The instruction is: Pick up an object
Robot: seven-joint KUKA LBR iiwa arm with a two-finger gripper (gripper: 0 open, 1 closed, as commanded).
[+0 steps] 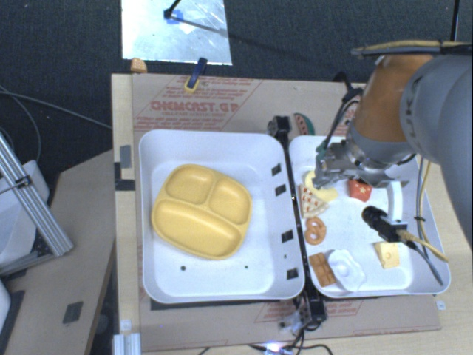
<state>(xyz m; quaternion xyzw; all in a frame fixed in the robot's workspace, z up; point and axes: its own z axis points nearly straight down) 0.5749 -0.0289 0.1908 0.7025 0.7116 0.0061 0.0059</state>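
My gripper hangs over the upper left of the right bin, just above a pizza slice and a pale yellow piece. A red toy piece lies right of the gripper. Lower in that bin lie a pretzel, a waffle-like brown bar, a white lumpy object and a yellow cheese block. The arm's body hides the fingers from the camera.
The left bin holds a yellow divided plate. A black hinge strip runs between the bins. A cardboard sheet lies under both, and a shiny panel lies behind on the dark floor.
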